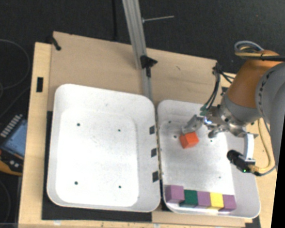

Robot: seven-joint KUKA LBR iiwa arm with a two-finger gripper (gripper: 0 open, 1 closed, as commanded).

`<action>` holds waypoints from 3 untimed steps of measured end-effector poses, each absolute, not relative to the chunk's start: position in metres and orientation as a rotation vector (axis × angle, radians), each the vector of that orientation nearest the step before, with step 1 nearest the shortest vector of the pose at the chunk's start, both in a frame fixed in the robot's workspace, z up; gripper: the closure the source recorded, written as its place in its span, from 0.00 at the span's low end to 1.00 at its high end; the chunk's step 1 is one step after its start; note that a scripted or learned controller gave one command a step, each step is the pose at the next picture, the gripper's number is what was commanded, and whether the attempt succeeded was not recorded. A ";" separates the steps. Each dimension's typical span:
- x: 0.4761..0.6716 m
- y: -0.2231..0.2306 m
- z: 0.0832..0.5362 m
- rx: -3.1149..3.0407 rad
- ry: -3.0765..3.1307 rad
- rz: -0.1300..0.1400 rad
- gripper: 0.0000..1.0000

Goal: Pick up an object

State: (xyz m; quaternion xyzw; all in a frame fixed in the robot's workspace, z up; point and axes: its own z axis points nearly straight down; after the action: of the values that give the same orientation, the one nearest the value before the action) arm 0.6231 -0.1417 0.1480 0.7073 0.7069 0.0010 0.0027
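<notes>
Orange is the colour of the small block (189, 140) in the upper part of the right bin (234, 206). In the camera view, the gripper (203, 125) is hanging just above and right of this block, its fingers standing apart with nothing between them, so the block is not being held. I judge the arm (247, 88) is lining up for a grasp, because the block is lying alone, easy to reach. Along the bin's lower wall a row of blocks (200, 198) is sitting packed together – harder to take. The left bin (60, 126) is lying beside it.
</notes>
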 end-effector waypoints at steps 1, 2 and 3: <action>0.614 -0.136 0.095 2.221 2.221 -0.003 0.00; 0.616 -0.137 0.109 2.220 2.217 0.001 1.00; 0.651 -0.071 0.202 2.208 2.225 0.012 1.00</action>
State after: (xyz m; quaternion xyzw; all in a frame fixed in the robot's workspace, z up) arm 0.6511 -0.0712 0.2022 0.7044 0.7098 0.0039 0.0035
